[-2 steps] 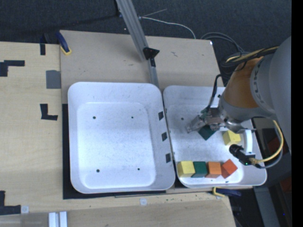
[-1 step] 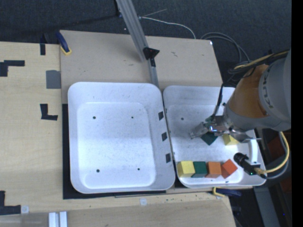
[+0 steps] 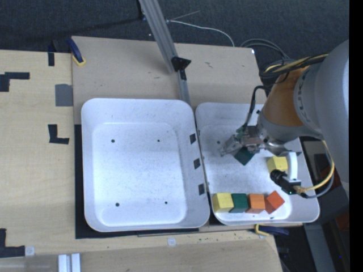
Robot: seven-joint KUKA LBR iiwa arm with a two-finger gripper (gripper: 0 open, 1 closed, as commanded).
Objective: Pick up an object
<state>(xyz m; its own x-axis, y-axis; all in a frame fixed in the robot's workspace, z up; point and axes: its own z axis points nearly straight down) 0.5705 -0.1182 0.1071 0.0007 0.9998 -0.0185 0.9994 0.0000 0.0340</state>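
Grey arm reaches into the right bin (image 3: 227, 115). We see the gripper (image 3: 237, 147) over a dark green block (image 3: 244, 156); whether its fingers are closed, we cannot tell. Below it, yellow (image 3: 223, 202), green (image 3: 239, 202), orange (image 3: 257, 202) and red (image 3: 274, 201) blocks stand in a row.

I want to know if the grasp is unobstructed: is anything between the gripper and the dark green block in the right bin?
Nothing visible: the gripper sits right beside the dark green block; the other blocks lie apart.
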